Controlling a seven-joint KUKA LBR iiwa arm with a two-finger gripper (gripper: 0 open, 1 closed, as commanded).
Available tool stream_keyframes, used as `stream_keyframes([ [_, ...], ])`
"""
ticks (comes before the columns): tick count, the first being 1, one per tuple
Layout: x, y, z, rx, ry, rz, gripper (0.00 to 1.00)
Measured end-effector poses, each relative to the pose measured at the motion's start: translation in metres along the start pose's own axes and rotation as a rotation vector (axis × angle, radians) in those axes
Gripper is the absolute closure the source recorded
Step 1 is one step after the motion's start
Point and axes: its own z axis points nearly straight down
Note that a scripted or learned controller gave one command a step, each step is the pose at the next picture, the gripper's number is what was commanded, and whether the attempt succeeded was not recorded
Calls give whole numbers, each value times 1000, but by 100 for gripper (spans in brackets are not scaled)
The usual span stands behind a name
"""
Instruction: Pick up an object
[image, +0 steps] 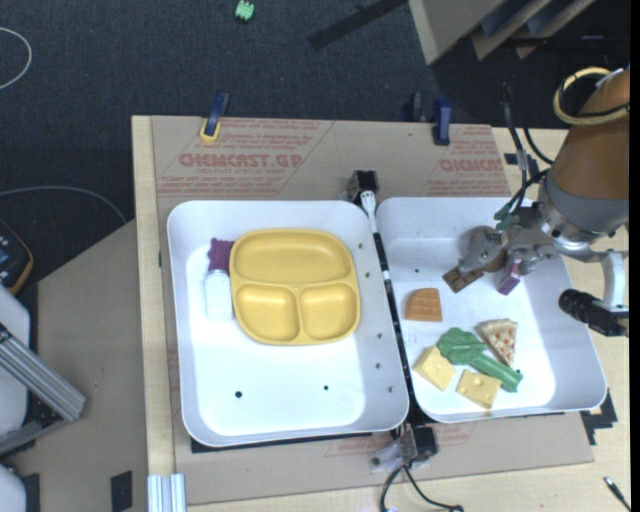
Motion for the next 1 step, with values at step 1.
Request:
stream_keyframes([
  [1,0,3,-7,-13,-2,-2,0],
])
